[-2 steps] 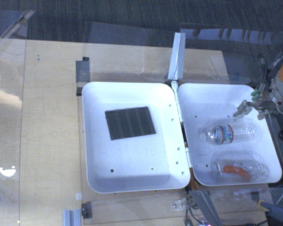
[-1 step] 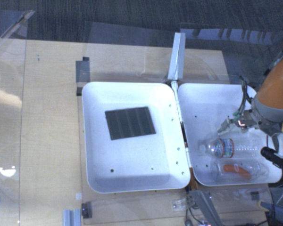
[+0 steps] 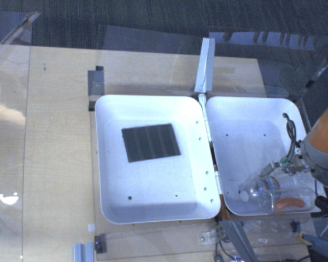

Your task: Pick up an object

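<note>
Inside the right bin [image 3: 246, 113], near its front wall, a clear bottle [image 3: 265, 191] lies on its side with an orange object [image 3: 288, 203] just beside it. Above the bottle, the gripper [image 3: 281, 167] reaches down. A dark mat [image 3: 151, 142] lies in the left bin [image 3: 147, 206].

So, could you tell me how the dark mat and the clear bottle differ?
The dark ribbed mat lies flat in the left bin; the clear bottle lies on its side in the right bin. The mat is opaque and rectangular, the bottle see-through and rounded.
</note>
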